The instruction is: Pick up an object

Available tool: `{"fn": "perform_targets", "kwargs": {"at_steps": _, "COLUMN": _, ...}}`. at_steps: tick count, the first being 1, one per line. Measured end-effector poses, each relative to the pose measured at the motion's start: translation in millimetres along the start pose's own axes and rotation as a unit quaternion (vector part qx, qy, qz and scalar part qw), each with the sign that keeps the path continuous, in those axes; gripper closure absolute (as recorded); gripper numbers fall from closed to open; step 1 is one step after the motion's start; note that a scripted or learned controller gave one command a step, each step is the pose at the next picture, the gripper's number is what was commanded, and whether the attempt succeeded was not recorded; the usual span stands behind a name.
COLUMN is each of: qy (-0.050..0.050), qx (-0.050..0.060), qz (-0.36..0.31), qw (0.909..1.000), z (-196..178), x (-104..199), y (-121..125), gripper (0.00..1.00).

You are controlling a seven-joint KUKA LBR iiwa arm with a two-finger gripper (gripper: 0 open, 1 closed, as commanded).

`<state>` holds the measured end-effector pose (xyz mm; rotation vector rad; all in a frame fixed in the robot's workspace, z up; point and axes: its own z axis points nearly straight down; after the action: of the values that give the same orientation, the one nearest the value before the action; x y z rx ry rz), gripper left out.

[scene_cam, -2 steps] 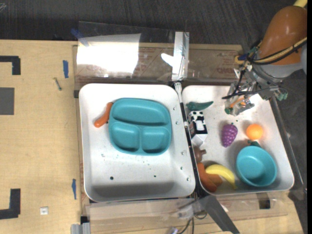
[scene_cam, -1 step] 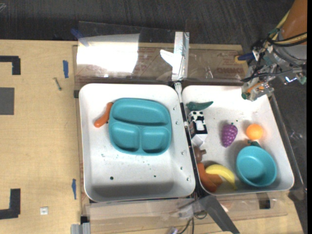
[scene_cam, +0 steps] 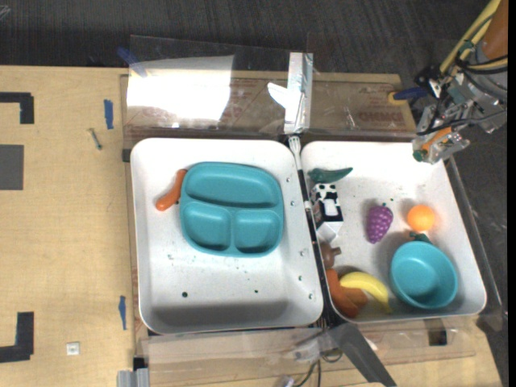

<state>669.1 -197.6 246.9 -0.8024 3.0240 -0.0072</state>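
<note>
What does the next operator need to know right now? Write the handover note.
Gripper: above the far right corner of the right bin, nothing seen between its fingers.
Right bin: purple grapes, orange fruit, teal bowl, banana, a black-and-white item by the divider.
Left bin: teal divided plate, with an orange carrot-like piece at its left edge.
Done: nothing lifted yet.
Left: descend on one object, grip it, raise it. The grapes and orange fruit are nearest.
</note>
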Motion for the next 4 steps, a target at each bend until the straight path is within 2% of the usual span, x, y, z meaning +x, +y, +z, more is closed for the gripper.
{"fn": "perform_targets", "kwargs": {"at_steps": 1, "qy": 0.003, "qx": -0.004, "qz": -0.076, "qw": 0.9971, "z": 24.3, "x": 14.1, "y": 38.4, "gripper": 1.00}}
{"fn": "perform_targets", "kwargs": {"at_steps": 2, "qy": 0.002, "qx": -0.003, "qz": -0.076, "qw": 0.9971, "z": 23.5, "x": 14.0, "y": 38.1, "gripper": 0.00}}
{"fn": "perform_targets", "kwargs": {"at_steps": 3, "qy": 0.002, "qx": -0.003, "qz": -0.142, "qw": 0.9899, "z": 152.4, "x": 37.3, "y": 49.8, "gripper": 0.00}}
{"fn": "perform_targets", "kwargs": {"at_steps": 4, "qy": -0.001, "qx": -0.002, "qz": -0.049, "qw": 0.9988, "z": 156.6, "x": 61.9, "y": 96.2, "gripper": 0.00}}
